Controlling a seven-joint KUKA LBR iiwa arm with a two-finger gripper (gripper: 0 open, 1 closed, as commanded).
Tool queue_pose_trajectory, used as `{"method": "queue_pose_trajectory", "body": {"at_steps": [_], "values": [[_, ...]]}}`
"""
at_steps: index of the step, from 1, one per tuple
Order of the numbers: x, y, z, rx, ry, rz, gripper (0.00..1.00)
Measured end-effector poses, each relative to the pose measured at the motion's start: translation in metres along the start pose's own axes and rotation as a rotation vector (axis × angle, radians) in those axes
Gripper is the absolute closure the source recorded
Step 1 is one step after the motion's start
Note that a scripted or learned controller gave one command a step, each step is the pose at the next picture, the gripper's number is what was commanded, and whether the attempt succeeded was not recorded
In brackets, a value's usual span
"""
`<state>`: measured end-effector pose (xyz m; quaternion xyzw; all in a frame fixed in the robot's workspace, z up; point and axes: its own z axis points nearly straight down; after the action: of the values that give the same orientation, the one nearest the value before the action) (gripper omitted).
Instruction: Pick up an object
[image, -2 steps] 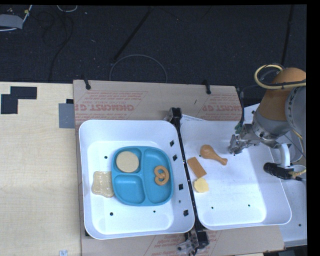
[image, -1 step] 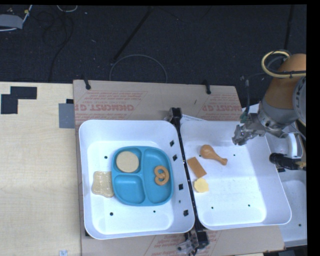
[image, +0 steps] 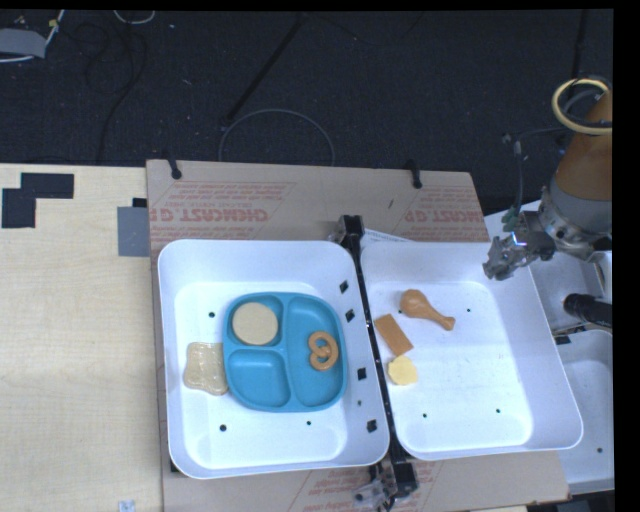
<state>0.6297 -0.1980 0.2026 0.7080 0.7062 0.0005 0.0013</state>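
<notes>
In the right bin (image: 500, 420) lie a tan drumstick-shaped toy (image: 426, 309), an orange-brown flat bar (image: 393, 334) and a small pale yellow round piece (image: 402, 372). The left bin (image: 190, 440) holds a blue divided plate (image: 262, 385) with a tan round cracker (image: 254, 323) and a brown pretzel (image: 322, 351) on it. A pale bread-like piece (image: 205, 368) rests beside the plate's left edge. My gripper (image: 503, 258) hangs over the right bin's far right corner, apart from all the objects, with nothing seen in it.
The grey arm with its orange band (image: 580, 170) comes in at the upper right. A black divider clip (image: 352, 232) sits where the two bins meet. Brown cardboard (image: 260, 205) lies under the bins, with a pale wooden bench (image: 70, 350) to the left.
</notes>
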Motion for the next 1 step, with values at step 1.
{"method": "queue_pose_trajectory", "body": {"at_steps": [1], "values": [[-0.0013,0.0004,-0.0351,0.001,0.000,-0.003,1.00]]}}
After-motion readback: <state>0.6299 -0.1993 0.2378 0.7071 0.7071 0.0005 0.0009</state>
